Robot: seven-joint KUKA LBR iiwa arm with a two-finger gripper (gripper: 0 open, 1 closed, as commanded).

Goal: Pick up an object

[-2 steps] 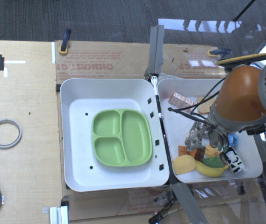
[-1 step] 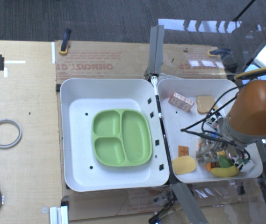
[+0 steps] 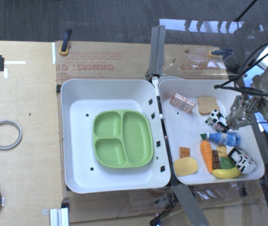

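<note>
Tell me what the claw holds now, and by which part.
Cannot be told: the claw hangs over the black-and-white toy, but no grip shows.

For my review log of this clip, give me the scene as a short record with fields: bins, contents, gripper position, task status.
left bin: white bin holding a green divided plate
right bin: white bin with small items: pink box, bread slice, blue bottle, carrot, banana, yellow lemon-like piece
gripper position: gripper over the right bin's right side, just above the blue bottle
gripper fingers: cannot tell
task status: nothing visibly held
</note>
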